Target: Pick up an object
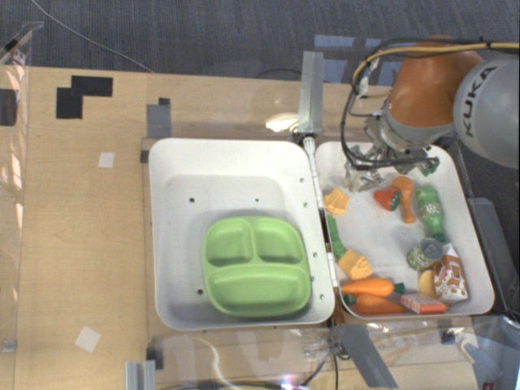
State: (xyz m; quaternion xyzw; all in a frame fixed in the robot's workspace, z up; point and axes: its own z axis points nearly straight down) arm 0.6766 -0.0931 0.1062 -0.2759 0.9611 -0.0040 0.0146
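Observation:
My gripper [380, 169] hangs over the far part of the right bin [479, 295], under the orange wrist band. Just below it lie a red piece [385, 199], an orange carrot [405, 198] and a green bottle [429, 210]. To its lower left a yellow cheese wedge [335, 201] sits near the bin's left wall. I see nothing held under the gripper.
More toy food fills the right bin: a green pod [333, 238], another cheese piece [354, 263], two carrots [370, 288], a can [422, 254] and a small carton [449, 279]. The left bin [175, 169] holds a green divided plate [256, 265]. A metal divider [310, 96] stands between the bins.

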